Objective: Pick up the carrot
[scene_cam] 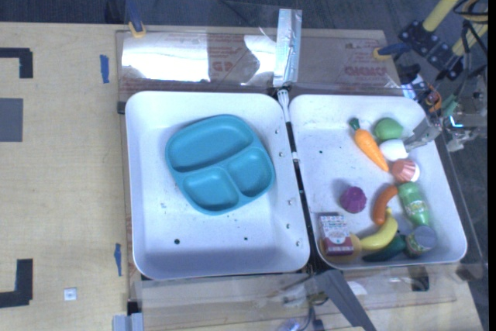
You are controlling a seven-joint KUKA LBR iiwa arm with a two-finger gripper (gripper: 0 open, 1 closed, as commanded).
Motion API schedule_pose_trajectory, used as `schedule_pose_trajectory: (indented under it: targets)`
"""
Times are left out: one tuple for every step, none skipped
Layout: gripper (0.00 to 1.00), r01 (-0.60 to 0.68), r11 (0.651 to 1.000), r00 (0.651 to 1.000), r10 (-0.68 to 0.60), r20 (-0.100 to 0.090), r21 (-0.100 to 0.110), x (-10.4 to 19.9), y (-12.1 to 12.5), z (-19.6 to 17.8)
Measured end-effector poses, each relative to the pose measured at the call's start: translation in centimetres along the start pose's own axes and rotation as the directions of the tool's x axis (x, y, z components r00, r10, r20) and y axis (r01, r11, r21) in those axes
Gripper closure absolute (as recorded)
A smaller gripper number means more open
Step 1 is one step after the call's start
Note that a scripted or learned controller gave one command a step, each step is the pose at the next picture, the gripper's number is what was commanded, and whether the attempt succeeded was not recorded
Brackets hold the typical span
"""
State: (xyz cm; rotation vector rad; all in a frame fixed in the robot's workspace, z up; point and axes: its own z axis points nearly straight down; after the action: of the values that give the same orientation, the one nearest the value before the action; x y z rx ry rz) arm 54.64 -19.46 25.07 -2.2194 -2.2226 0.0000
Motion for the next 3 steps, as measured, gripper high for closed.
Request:
schedule_pose_trajectory:
  targets:
    - [0.0,0.374,0.928,0.928,-0.374,-0.002,0.002,4.8,3.3,7.1]
    - [0.0,0.43,0.903,0.903,-0.43,0.007,-0.009,3.1,9.6,16.2]
    - [1.0,0.431,0.902,0.902,-0.431,0.008,-0.011,3.2,9.7,15.2]
